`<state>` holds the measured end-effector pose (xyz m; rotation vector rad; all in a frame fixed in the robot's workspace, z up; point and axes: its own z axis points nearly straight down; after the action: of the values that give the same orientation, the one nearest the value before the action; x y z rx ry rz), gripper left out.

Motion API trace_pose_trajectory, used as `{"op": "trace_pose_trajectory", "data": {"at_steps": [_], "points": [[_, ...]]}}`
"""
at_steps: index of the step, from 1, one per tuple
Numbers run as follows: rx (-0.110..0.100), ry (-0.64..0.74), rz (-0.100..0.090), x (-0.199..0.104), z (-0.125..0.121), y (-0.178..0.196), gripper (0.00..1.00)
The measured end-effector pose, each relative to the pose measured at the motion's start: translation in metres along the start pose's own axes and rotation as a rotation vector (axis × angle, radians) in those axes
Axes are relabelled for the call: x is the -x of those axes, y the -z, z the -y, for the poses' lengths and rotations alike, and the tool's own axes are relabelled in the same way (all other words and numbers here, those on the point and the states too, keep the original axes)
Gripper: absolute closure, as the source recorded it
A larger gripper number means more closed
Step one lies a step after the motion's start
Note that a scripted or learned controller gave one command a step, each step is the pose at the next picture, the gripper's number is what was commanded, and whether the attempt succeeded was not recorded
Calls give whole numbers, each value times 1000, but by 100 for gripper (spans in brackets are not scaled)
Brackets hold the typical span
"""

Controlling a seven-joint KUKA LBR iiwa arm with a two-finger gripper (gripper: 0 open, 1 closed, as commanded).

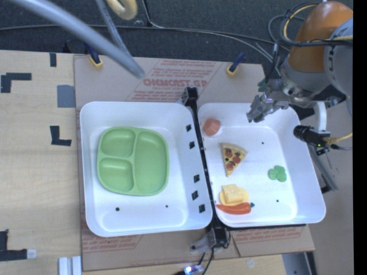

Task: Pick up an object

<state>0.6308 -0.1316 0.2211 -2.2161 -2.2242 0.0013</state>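
Gripper (256,112), jaw state I cannot tell, hovers over the right bin's (304,153) far edge, apparently approaching; next, descend onto the pizza slice (232,157).

The arm (318,36) reaches in from the right (wrist angled downward).

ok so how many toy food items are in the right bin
5: peach ball top left, pizza slice center, green piece right, cheese and red chili at the bottom edge. None looks hidden.
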Motion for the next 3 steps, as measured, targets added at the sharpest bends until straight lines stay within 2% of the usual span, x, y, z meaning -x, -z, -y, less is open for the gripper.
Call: {"op": "trace_pose_trajectory", "data": {"at_steps": [3], "points": [[-2,1,0,-126,57,0,100]]}}
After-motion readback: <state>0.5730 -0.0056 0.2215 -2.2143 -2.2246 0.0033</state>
